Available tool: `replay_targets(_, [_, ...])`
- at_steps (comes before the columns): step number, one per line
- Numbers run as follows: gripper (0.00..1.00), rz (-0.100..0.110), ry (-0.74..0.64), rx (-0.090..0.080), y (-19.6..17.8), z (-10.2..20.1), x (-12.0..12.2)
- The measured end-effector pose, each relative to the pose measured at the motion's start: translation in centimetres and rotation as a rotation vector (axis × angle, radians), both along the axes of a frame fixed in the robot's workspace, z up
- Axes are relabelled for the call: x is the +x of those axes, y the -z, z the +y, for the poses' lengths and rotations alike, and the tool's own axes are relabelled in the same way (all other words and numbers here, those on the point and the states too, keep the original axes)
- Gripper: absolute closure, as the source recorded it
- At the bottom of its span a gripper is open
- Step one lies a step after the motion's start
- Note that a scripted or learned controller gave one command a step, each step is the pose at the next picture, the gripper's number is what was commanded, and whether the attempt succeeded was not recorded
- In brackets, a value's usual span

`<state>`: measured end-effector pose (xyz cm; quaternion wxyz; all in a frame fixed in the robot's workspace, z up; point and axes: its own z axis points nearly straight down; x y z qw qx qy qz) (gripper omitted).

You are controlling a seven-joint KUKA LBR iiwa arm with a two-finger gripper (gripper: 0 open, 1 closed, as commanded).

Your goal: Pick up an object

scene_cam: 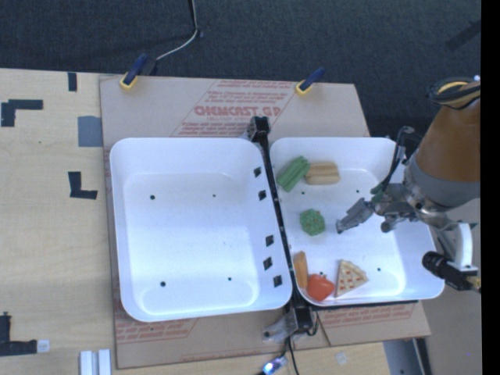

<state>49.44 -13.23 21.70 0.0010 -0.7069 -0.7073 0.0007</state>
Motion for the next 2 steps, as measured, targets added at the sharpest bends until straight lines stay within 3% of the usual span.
replay_targets(1, [0.0,-0.02,-0.007,-0.002,-15.1,4.3,1.2])
replay_targets(2, [0.0,0.004,0.002,-0.001,-7.5,1.1,5.2])
